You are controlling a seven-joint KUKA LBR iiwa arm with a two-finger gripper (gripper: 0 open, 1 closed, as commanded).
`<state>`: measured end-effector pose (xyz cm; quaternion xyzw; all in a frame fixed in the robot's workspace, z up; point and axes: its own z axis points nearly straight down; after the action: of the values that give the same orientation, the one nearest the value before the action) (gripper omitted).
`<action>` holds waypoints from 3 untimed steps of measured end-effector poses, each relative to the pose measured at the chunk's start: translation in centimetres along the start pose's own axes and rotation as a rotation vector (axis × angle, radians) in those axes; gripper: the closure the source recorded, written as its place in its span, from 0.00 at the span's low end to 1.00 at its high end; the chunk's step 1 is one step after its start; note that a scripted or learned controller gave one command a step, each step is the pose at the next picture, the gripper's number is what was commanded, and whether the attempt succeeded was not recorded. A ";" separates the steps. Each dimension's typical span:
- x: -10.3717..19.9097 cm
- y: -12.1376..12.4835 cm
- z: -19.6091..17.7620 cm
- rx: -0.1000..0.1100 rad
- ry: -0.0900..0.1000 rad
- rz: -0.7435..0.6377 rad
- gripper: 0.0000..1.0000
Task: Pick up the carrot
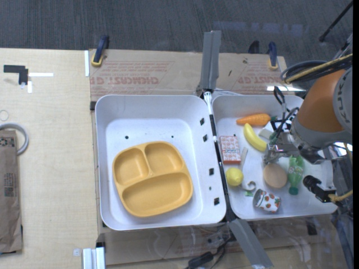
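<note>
Hovering mid-bin, claw [273, 153] state impossible to tell. Carrot [253, 119] lying free near the right bin's back wall, just behind banana [254, 138]. Could easily snag that instead.

We look down from one fixed camera above the surface [50, 206], at a slant. Both white bins [106, 150] sit mid-frame at moderate range; the arm [325, 102] enters from the right.

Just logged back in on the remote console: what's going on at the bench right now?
The arm reaches into the right bin, its gripper low among the items between the banana and the green bottle. The carrot lies untouched near the bin's far wall. The yellow divided plate sits in the left bin.
</note>
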<state>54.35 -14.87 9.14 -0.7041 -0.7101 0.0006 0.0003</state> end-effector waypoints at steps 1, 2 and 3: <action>-2.4 -2.2 -9.7 -0.003 -0.002 -0.607 1.00; -2.4 -2.2 -9.7 -0.003 -0.002 -0.607 0.00; -0.8 3.7 -10.2 -0.004 -0.003 -0.864 0.00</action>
<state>58.05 -15.67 19.37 -0.3420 -0.9397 0.0000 -0.0019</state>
